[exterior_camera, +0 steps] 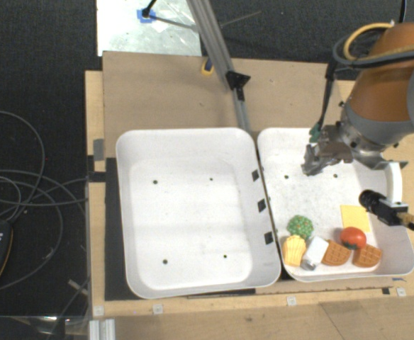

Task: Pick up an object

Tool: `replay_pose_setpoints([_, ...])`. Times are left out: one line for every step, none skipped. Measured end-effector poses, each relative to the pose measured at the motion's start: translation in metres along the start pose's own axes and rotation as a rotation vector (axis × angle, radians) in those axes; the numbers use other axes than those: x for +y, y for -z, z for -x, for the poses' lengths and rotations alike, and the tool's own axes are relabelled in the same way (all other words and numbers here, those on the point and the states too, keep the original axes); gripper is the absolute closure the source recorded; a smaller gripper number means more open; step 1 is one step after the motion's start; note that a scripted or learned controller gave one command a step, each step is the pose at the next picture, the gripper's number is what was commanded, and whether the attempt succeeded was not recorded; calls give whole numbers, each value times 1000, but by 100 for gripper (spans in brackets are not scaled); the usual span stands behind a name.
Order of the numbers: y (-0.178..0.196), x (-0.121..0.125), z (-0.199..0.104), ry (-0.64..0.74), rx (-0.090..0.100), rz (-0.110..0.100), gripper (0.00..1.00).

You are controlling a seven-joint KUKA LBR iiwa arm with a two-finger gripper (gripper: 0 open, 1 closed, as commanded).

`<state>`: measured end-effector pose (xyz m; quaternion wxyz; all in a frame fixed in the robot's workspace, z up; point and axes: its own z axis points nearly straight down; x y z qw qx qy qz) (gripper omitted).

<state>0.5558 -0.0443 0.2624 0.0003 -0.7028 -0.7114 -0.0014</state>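
Hovering hand [313, 163] (above right bin [281, 147]), toy food [324, 243] nearby

- Two bins are sitting side by side on the bench [171, 91]: left bin [186, 211], right bin [292, 147].
- Toy foods are clustering along the right bin's near edge: corn [294, 250], broccoli [300, 226] just behind it, cylinder [314, 253], bread piece [337, 254], tomato [354, 237], waffle [367, 256], cheese slice [354, 217] behind the tomato.
- The pincer [315, 161] is hanging over the right bin's far half, apart from the cluster.
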Motion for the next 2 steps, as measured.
replay_pose_setpoints([4, 7, -56, 0, 0, 1, 100])
replay_pose_setpoints([0, 17, -100, -2, -1, 1, 100])
